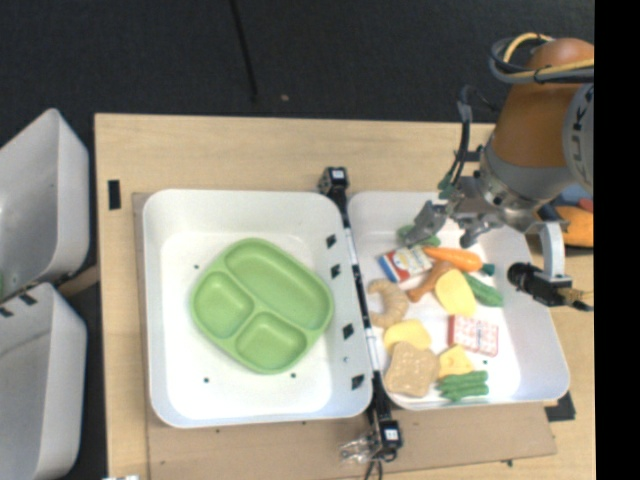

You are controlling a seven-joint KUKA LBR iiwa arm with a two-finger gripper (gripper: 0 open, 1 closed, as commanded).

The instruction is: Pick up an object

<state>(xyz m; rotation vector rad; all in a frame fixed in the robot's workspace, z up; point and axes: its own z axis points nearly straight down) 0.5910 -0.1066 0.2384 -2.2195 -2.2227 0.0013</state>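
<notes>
Claw (pixel 452 226) sits at upper part of right bin (pixel 540 363), right of frame centre, fingers apart with nothing between them; its tips hang just above the carrot (pixel 452 258) and the small red-and-white packet (pixel 404 264). Rest of the toy food is piled in the same bin below it: yellow piece (pixel 455 292), red-and-white checked box (pixel 473 335), toast slice (pixel 411 370), green beans (pixel 462 386) at lower right; left bin (pixel 165 368) at frame centre-left holds a green divided plate (pixel 262 304); both bins on the wooden tabletop (pixel 200 148).
</notes>
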